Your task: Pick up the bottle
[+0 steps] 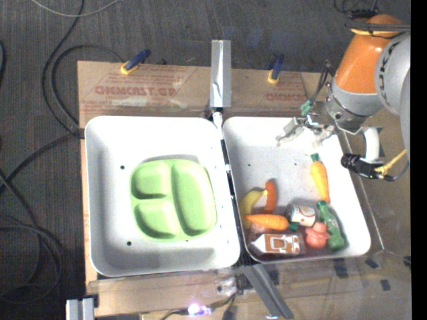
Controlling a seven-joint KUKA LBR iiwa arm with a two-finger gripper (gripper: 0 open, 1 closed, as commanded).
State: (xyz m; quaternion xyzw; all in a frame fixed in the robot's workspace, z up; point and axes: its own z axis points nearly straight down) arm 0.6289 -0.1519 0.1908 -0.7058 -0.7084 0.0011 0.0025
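The end effector hovers over the far part of the right bin — fingers spread wide, gripping nothing. The bottle, green, lies among toy food at that bin's near right corner, well apart from it — beside a carrot.

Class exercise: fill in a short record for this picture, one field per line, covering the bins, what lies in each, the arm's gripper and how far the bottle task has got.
Left bin: holds a green divided tray
Right bin: toy food heaped at its near end
Bottle: green, lying in the near right corner
Other items: carrot, banana, brown carton
Gripper: over the far end of the right bin, apart from the heap
Task status: bottle not yet picked up
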